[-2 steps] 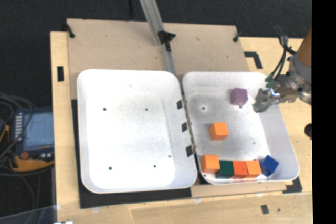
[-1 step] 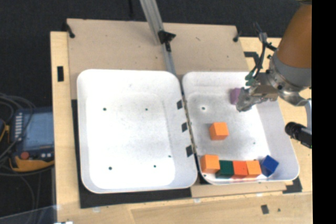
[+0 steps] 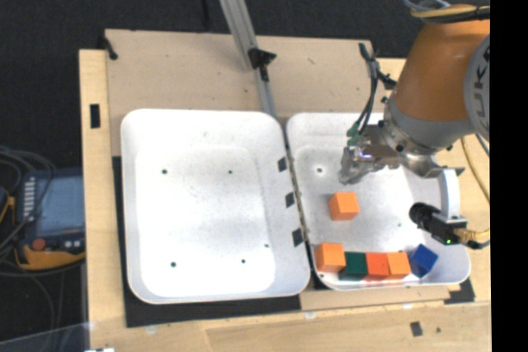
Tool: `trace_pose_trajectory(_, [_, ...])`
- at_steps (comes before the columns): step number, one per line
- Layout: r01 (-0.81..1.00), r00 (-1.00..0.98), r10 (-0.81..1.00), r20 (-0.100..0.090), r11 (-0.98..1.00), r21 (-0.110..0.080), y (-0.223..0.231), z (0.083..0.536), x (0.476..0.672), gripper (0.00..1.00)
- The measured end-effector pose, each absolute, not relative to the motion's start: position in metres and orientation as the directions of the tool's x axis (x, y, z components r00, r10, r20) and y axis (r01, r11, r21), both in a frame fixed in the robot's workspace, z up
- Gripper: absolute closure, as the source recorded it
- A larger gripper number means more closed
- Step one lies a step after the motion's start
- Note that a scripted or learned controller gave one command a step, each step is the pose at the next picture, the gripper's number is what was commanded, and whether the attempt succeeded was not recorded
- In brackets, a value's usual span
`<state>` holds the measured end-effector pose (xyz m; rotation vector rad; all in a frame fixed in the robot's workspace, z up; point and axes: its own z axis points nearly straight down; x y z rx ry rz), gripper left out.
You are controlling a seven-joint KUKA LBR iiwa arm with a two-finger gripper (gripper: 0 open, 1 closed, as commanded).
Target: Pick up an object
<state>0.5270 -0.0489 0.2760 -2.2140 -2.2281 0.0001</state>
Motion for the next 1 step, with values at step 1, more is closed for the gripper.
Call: trace_pose_trajectory(1, [1.0, -0.006, 1.0, 0.0, 0.006, -0.002, -0.004, 0.256, 0.5294, 1.0])
